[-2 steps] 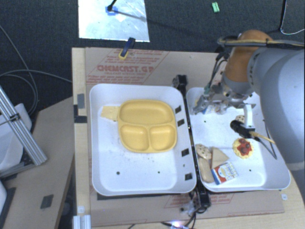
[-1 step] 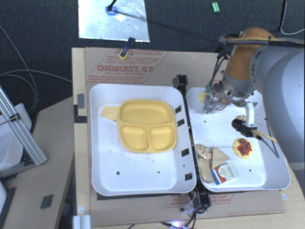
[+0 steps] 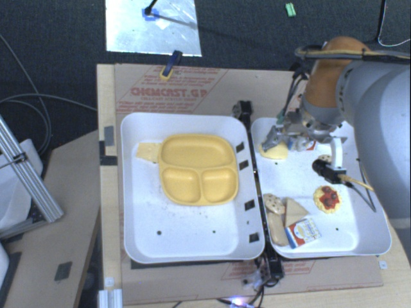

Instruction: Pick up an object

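Cardboard sheet (image 3: 192, 88) under bins reads "CHEMCAST GP" in red; left bin (image 3: 138, 236) holds yellow divided tray (image 3: 196, 169), long axis left-right; gripper (image 3: 282, 140) low in right bin (image 3: 366, 236), over pale yellow piece (image 3: 275, 151), grip state can't tell

Even, fairly bright overhead light; the white bins (image 3: 192, 249) look slightly washed out. A foil sheet (image 3: 153, 18) at far left glares. Shadows are faint, detail mildly soft.

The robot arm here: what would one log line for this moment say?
hand: low in right bin | over pale yellow piece | grip: unclear | yellow tray: left bin
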Robot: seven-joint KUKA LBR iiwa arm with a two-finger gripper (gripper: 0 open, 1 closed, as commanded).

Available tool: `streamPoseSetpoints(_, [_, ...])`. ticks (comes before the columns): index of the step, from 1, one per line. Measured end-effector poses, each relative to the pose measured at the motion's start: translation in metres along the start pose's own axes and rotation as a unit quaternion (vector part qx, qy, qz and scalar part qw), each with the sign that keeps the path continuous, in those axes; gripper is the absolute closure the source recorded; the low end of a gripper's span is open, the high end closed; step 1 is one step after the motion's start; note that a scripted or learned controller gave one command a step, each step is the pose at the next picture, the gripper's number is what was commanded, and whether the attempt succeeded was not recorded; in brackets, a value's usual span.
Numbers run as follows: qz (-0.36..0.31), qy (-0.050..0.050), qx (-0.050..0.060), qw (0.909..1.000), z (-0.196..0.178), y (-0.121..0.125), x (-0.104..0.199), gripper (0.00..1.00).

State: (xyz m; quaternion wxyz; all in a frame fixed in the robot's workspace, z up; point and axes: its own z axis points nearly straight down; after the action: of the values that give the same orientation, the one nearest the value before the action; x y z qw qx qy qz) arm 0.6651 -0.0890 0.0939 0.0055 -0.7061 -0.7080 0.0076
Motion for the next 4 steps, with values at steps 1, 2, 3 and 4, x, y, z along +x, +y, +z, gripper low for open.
streamPoseSetpoints(1, [0.002,0.005,-0.002,1.0,0.008,0.002,-0.025,0.0])
streamPoseSetpoints(2, [0.001,-0.001,-0.003,1.0,0.009,0.001,0.001,0.0])
streamPoseSetpoints(3, [0.001,0.0,-0.004,1.0,-0.003,0.002,0.0,1.0])
streamPoseSetpoints(4, [0.0,0.0,-0.004,1.0,-0.003,0.002,0.001,0.0])
